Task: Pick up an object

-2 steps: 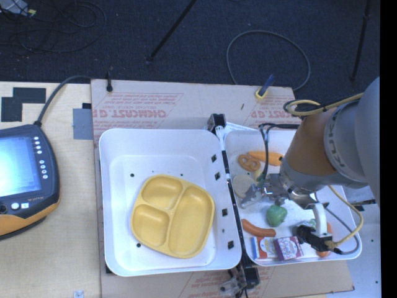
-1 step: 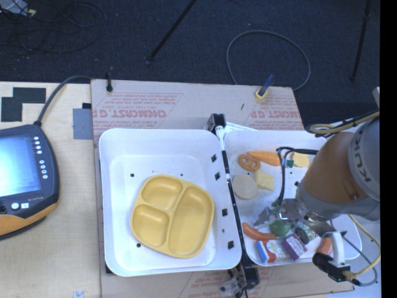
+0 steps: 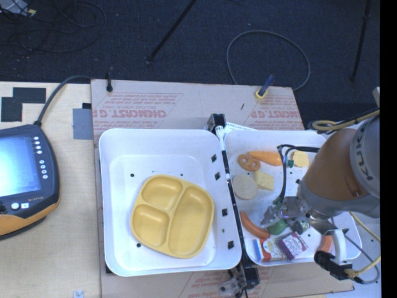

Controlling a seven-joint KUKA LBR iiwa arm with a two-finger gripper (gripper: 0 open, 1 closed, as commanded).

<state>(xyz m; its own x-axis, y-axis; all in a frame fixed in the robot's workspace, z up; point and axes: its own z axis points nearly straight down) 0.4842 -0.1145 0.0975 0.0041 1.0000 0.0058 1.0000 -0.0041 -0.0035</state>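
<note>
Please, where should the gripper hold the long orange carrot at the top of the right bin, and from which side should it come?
Grip the carrot near its middle, coming straight down from above. It lies flat and roughly left to right, so the fingers should probably close across its narrow width. Its left end touches or nearly touches the pretzel, so the middle, or slightly right of it, likely leaves more room.

Red upside-down print, seemingly "CHEMCAST GP", on the cardboard sheet [image 3: 136, 112]
</note>
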